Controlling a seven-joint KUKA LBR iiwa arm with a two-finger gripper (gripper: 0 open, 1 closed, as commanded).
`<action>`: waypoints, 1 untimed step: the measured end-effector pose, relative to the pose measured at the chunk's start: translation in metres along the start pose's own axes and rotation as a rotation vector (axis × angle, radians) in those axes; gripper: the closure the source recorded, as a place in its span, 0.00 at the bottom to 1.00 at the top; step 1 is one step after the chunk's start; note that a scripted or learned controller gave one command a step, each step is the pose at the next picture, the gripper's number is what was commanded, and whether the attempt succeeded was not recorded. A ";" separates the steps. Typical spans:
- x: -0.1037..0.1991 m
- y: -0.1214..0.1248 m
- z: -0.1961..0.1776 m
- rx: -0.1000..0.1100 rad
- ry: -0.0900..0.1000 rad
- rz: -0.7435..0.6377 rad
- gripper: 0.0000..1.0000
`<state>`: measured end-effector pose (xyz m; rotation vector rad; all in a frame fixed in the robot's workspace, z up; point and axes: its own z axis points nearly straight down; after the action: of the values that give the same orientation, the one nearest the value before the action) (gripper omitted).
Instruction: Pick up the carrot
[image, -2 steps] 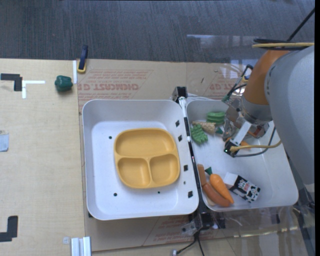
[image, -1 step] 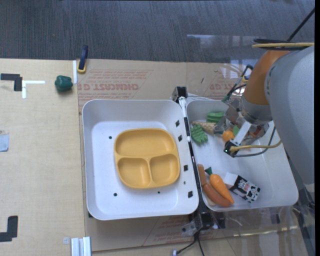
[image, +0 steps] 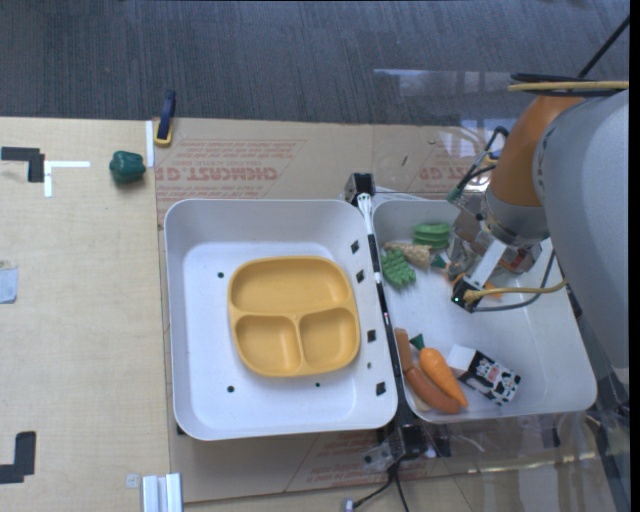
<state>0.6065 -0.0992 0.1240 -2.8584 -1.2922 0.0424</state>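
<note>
Two white bins side by side on the bench; arm (image: 560, 150) comes in from the right, over the far half of the right bin (image: 540, 345); gripper (image: 472, 256) hangs low above that bin's far end, near a small cluster of play food; open or closed: cannot tell, the wrist hides it; nothing seen held. Carrot (image: 441, 377) lies in the near left corner of the right bin, orange body slanting, green top (image: 418, 343) pointing toward the far side; well apart from the gripper. A brown sausage-like piece (image: 404, 352) runs along the bin's left wall, touching or just beside the carrot. A black-and-white patterned box (image: 492, 378) sits just right of the carrot. Far end of the same bin: a green leafy piece (image: 397, 268), a round green piece (image: 432, 235), a pale beige bit (image: 416, 253) between them. Left bin (image: 178, 300) holds a yellow divided plate (image: 293, 315), three compartments. On the bare bench at far left, a dark green lump (image: 127, 167).
</note>
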 end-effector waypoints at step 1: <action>0.000 0.000 0.000 0.000 -0.001 0.000 0.00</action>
<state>0.6064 -0.0991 0.1238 -2.8585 -1.2914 0.0434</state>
